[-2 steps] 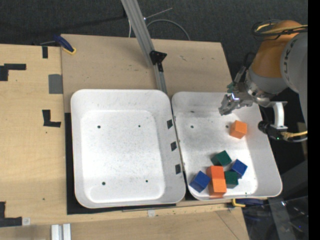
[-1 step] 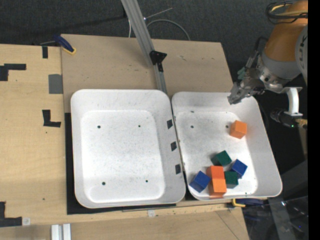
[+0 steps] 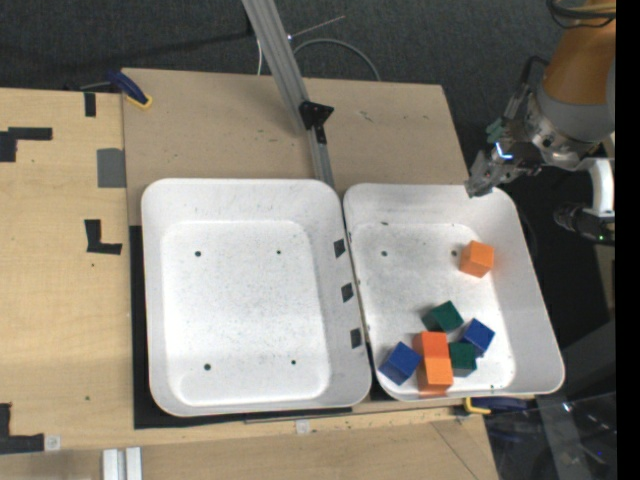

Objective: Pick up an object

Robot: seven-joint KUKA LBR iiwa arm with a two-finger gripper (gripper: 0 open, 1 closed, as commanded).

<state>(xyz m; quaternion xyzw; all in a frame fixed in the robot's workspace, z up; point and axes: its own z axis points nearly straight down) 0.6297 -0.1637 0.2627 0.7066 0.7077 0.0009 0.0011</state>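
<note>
The right bin [image 3: 400, 208] holds several small blocks. An orange cube [image 3: 477, 258] lies alone toward its right side. Near the front of that bin sit a cluster: an orange block [image 3: 435, 357], two green blocks [image 3: 443, 317] [image 3: 463, 356] and two blue blocks [image 3: 479, 335] [image 3: 400, 362]. My gripper [image 3: 483, 180] hangs over the far right corner of the right bin, above and behind the orange cube, with nothing seen in it.
The left bin [image 3: 160, 208] lies beside the right one, with a raised divider between them. A slanted metal rail [image 3: 285, 58] runs from the back down to the bins' junction. Black tape marks [image 3: 97, 236] lie on the wooden bench at left.
</note>
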